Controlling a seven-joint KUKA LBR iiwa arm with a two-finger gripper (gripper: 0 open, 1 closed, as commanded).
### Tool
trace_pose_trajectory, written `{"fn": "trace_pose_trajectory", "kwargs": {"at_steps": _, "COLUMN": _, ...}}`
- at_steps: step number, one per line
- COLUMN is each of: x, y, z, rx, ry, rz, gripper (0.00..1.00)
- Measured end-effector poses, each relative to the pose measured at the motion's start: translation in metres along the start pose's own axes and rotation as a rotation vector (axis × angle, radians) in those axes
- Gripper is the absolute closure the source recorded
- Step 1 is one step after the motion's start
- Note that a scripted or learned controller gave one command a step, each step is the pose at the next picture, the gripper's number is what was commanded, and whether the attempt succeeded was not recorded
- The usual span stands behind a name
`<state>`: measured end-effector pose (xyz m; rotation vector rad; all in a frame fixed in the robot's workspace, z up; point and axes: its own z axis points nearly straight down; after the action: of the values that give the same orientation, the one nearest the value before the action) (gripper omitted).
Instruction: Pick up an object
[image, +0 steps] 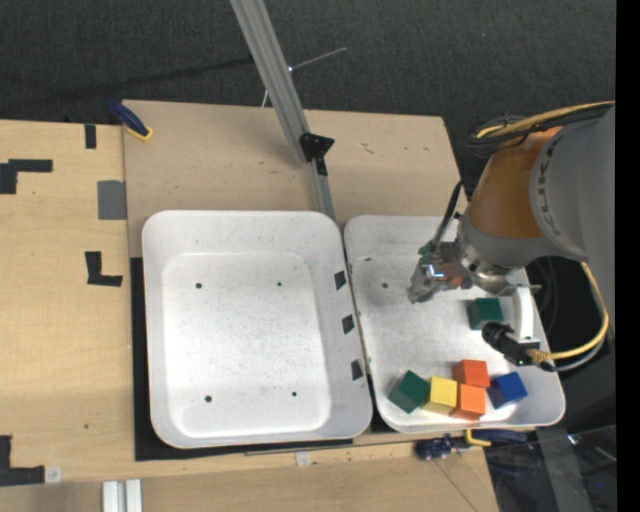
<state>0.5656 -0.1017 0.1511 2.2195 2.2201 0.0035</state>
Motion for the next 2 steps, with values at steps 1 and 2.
{"fn": "trace_pose_trajectory", "kwargs": {"at_steps": 1, "x": -0.005, "y": -0.005, "z": -0.046, "rx": 0.000, "ry": 0.000, "rz": -0.001, "gripper": 1.00}}
{"fn": "trace_pose_trajectory", "kwargs": {"at_steps": 2, "x": -0.003, "y": -0.011, "z": -0.107, "rx": -0.002, "ry": 0.000, "rz": -0.002, "gripper": 1.00}}
